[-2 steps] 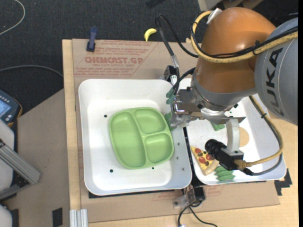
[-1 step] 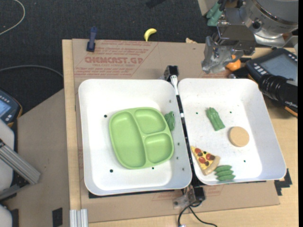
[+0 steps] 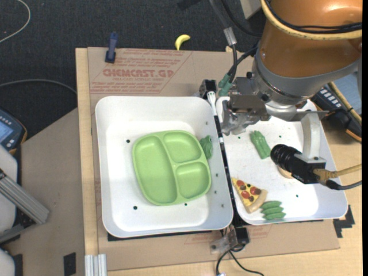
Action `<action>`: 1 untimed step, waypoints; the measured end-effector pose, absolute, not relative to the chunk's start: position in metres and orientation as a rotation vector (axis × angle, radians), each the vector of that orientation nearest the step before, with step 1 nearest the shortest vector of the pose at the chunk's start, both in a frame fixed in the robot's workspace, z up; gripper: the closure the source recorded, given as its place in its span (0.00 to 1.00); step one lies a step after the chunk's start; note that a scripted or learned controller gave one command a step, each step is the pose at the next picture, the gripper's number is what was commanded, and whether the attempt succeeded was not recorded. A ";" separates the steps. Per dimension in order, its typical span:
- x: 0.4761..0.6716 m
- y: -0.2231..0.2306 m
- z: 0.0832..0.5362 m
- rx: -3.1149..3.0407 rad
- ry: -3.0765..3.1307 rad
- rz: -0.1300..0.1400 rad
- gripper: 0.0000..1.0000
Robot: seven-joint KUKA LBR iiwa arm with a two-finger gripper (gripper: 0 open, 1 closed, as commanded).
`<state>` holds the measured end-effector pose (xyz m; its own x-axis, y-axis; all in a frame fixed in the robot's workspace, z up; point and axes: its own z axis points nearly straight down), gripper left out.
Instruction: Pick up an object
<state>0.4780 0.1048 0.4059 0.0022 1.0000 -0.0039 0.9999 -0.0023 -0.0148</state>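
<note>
Jaws hang low over the far left corner of the right shallow white bin (image 3: 322,207); whether they are parted or closed cannot be told, and no object is seen in them. The pick looks not yet done. A small green pickle-shaped toy (image 3: 260,144) lies just right of them. Nearer lie a toy pizza slice (image 3: 249,193) and a green pea pod (image 3: 272,210). The bin wall close by may crowd a grasp. A green divided plastic plate (image 3: 171,167) sits in the left white bin (image 3: 104,154).

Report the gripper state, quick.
Gripper: cannot be told whether open or closed; it is over the left edge of the right bin.
</note>
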 end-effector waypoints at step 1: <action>0.479 0.068 0.392 -2.226 -2.214 0.006 1.00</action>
<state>0.4791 0.0681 0.3916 0.0050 1.0000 -0.0011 1.0000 -0.0051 -0.0041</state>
